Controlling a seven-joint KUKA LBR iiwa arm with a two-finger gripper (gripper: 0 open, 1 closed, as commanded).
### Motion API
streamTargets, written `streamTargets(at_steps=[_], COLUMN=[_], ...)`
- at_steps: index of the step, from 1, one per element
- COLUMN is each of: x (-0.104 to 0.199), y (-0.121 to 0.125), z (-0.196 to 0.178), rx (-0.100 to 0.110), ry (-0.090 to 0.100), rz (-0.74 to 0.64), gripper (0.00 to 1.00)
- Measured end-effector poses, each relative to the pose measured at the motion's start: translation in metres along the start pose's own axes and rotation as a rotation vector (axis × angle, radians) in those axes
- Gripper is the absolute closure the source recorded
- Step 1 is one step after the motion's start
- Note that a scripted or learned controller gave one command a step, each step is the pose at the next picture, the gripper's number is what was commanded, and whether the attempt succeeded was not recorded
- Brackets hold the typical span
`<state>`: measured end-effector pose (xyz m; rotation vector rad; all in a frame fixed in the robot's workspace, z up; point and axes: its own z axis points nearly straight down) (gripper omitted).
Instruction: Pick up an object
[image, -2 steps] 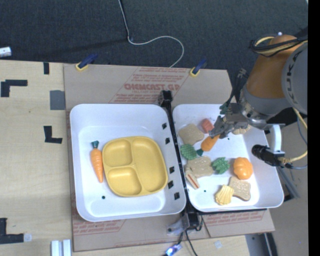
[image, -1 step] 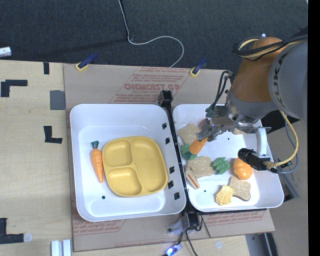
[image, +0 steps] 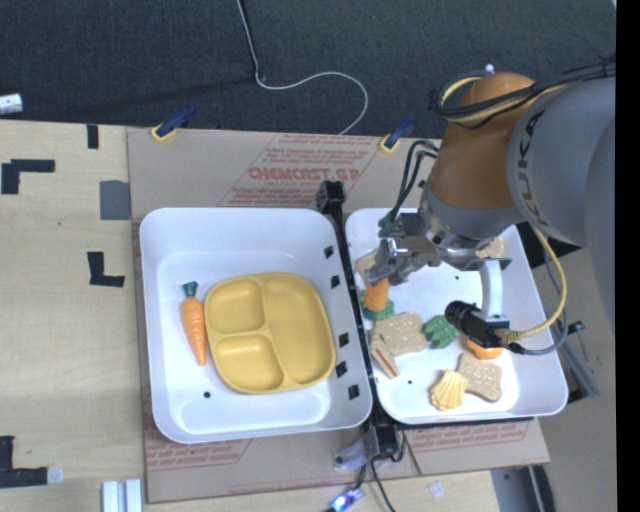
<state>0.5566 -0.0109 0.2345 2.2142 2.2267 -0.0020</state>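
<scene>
A small orange toy piece (image: 376, 296) is seen in the right bin (image: 530, 400), near its left wall, directly under the gripper (image: 385, 268). Whether it is gripped, or how far the fingers are parted, cannot be told. Just beside it lie a toast slice (image: 402, 333) and a green piece (image: 438, 330). In the left bin (image: 165, 240), a carrot (image: 194, 322) lies beside a yellow divided plate (image: 268, 331).

Even, fairly bright overhead light falls on the desk (image: 60, 300). The two white bins come close to washing out, the left bin (image: 165, 235) brightest along its rim. Shadows are soft and short: a faint one lies under the yellow plate (image: 270, 330), a darker one beneath the arm (image: 500, 170) in the right bin (image: 540, 390). The orange band carries a dull sheen. Detail is slightly soft and grainy; the dark floor (image: 120, 50) at the top holds little texture.
</scene>
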Motion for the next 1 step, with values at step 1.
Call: streamTargets(at_steps=[1], x=[0.0], y=[-0.002], z=[0.0203], rx=[-0.001], ry=[-0.005], rz=[0.008], gripper=[1.0])
